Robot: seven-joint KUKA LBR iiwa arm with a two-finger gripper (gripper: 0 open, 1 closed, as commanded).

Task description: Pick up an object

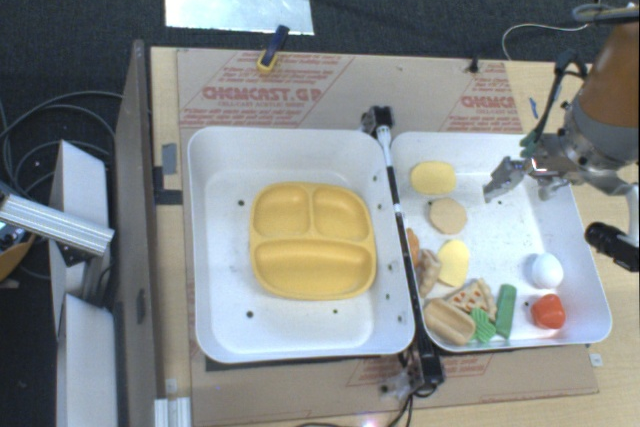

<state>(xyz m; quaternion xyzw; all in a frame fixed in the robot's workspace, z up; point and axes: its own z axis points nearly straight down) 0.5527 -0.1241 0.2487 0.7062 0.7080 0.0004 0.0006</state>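
The right bin [575,215] holds several toy foods. A yellow oval piece [433,177] lies near its back left, with a tan round piece [447,215] and a yellow wedge [454,262] in front of it. A white egg [545,269] and a red tomato [548,312] sit at the front right, beside a green stick [505,308]. A bun [450,323] and a pizza slice [468,297] lie at the front. My gripper [527,178] hangs over the back of this bin, open, with nothing between its fingers. It is to the right of the yellow oval.
The left bin [215,215] bears a yellow divided plate [311,239]. A divider bar [398,215] runs between the bins. The arm's orange band [612,80] is at the right edge. A cable [530,30] loops behind the right bin.
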